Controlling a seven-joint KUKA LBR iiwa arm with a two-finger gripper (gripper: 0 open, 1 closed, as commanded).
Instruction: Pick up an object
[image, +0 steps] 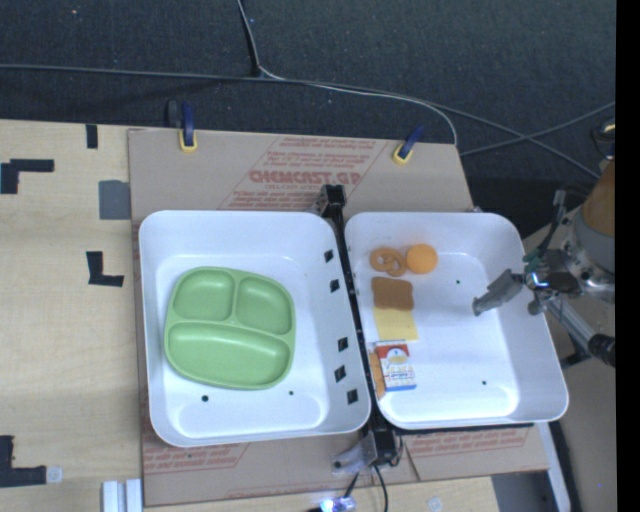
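The gripper (497, 295) is seen at 3 o'clock of the right bin (500, 400), above bare floor; whether it is open cannot be told, and nothing is seen in it. At 9 o'clock of it lie an orange ball (422, 258), pretzel (388, 262), brown slab (393, 293), yellow slab (396, 324) and small carton (397, 366). A green plate (230, 327) is placed in the left bin (240, 228).

Grey arm (585, 262) with orange band, dark gripper (497, 294)
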